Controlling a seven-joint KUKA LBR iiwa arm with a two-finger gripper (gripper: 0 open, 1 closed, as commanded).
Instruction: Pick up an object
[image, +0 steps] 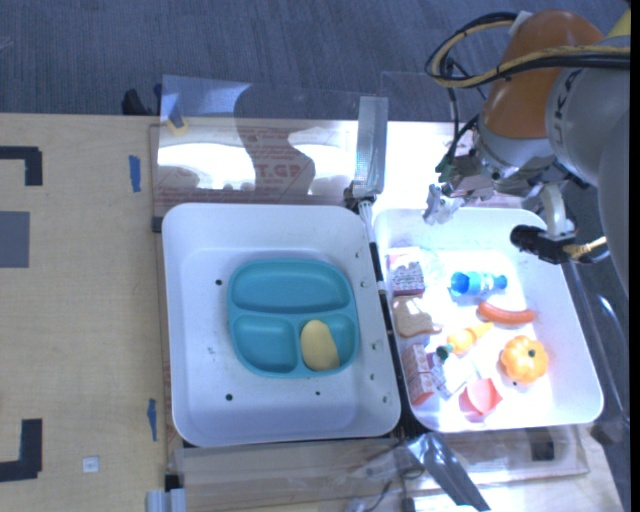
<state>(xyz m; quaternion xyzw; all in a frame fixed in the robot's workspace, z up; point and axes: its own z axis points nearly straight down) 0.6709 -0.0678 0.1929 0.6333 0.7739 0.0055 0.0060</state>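
My gripper (441, 203) hangs over the far left corner of the right bin (580, 345), above its rim, with nothing seen between its fingers. The right bin holds several toy items: a blue bottle (474, 284), a sausage (506, 315), an orange pumpkin (524, 360), a pink piece (480, 398), a tan figure (412, 320), a small brown-and-white packet (405, 275) and a red-and-white packet (420, 373). All lie nearer the camera than the gripper.
The left bin (190, 300) holds a teal divided tray (285, 310) with a yellow oval item (319, 345) in its lower right compartment. A clear plastic wall (260, 150) stands behind the bins. The grey arm with its orange band (540, 60) and cables fills the upper right.
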